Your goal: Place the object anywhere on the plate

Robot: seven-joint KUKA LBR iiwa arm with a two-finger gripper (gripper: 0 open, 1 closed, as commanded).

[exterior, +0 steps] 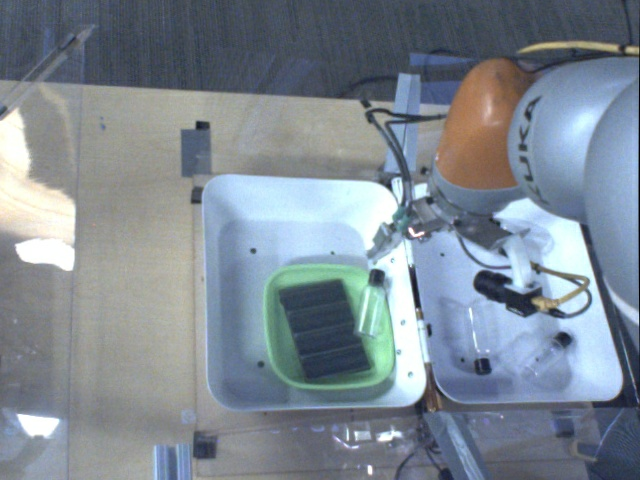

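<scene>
A green plate [282, 298] lies in the left bin [235, 228]. On the plate rests a dark ridged block [322, 330]. A small clear bottle [373, 306] with a dark cap lies across the plate's right rim, its cap pointing to the back. My gripper [388, 236] hangs just behind that bottle, over the left bin's right wall, and a small gap separates it from the bottle's cap. The orange and grey wrist above hides much of the gripper.
The right bin [600, 378] holds a clear vial with a black cap [478, 340] and another clear bottle [546, 354] near its front. The arm covers that bin's back half. A narrow divider [420, 338] runs between the two bins.
</scene>
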